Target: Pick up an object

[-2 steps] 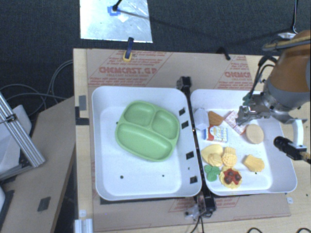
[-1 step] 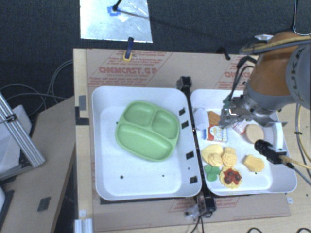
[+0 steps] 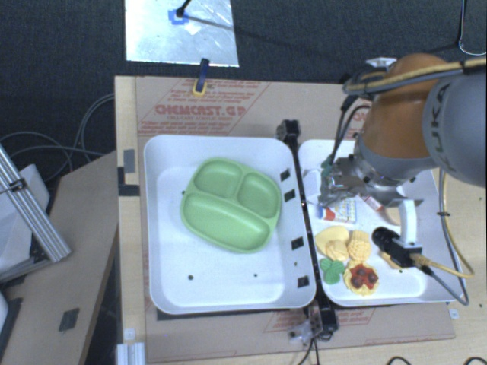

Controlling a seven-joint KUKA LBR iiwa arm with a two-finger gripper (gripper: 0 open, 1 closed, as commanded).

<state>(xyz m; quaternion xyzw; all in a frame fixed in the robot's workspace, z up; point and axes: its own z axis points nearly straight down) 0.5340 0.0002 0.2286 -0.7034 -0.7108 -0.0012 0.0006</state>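
Your fixed overhead camera looked down at a slant on a bench with two shallow white bins side by side. At the upper left of the frame a silver foil sheet (image 3: pixel 181 21) lay on dark carpet, above a printed cardboard sheet (image 3: pixel 205 109) that sat beneath the bins. The left bin (image 3: pixel 167 280), in the middle of the frame, held one thing, a green divided plate (image 3: pixel 230 202), lying flat and slightly tilted toward the bin's upper half. Right of the dividing wall, the right bin (image 3: pixel 403 286) held the small objects you could pick. A printed card (image 3: pixel 344 211) lay near the bin's left wall. Just below it were a pale yellow toy (image 3: pixel 332 242) and a knobbly yellow toy (image 3: pixel 358 245), touching each other. Below those, a small green toy (image 3: pixel 331 271) and a red-and-yellow toy (image 3: pixel 362 277) sat close to the bin's lower edge. The gripper (image 3: pixel 333 188) hung over the upper left part of that bin, just above the printed card. You could not tell from this view whether the claw was wide or narrow, and nothing was seen held in it. The grey-and-orange arm (image 3: pixel 411 120) filled the upper right of the frame.
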